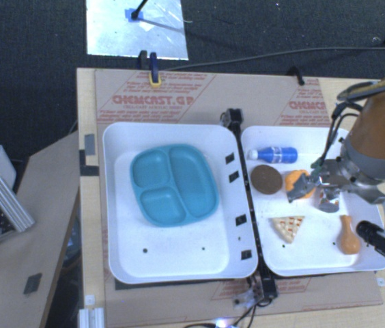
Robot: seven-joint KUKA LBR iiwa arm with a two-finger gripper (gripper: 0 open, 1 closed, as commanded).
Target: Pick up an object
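Note:
The right bin (315, 262) holds several small objects. A blue and white bottle (274, 155) lies near its far edge, with a brown round object (267, 179) just in front of it. An orange object (293, 180) sits beside the brown one. A tan wedge with a grid pattern (288, 227) lies toward the front, and a tan drumstick-shaped piece (347, 235) rests at the front right. My gripper (312, 188) hangs low over the bin's middle, right against the orange object and partly covering it. I cannot see whether anything is held.
The left bin (172, 251) carries a blue divided plate (174, 184). A row of black clips (240, 217) runs along the divider between the bins. The arm's grey and orange body (380, 139) looms over the right bin's right side.

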